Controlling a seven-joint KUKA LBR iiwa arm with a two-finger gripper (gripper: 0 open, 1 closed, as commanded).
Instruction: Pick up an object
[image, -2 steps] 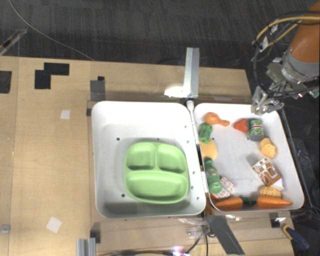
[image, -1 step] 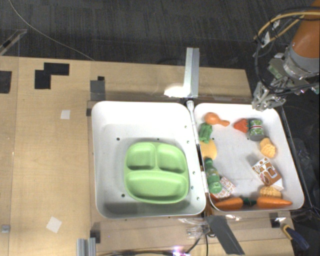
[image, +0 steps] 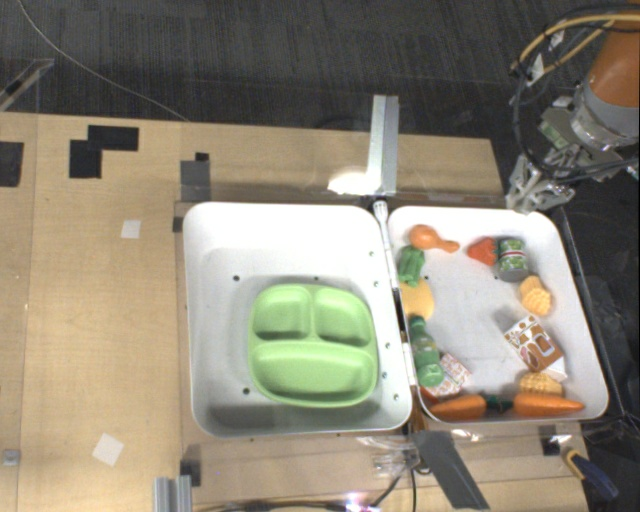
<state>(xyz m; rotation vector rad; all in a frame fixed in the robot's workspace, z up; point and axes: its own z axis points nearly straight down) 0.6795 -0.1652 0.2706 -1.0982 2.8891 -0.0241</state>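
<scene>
The pincer (image: 530, 188), finger state indiscernible, hovers off the 1 o'clock corner of the right bin (image: 575, 300) of toy food.

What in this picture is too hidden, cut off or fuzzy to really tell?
- Gripper, camera view: small and blurred against the dark floor past the right bin's far corner; its state is unclear.
- Arm: cut off by the top right edge.
- Small can: label too small to read.
- Packet: print too blurred to read.
- Carrot: lies against the bin's near rim, which hides its lower side.
</scene>
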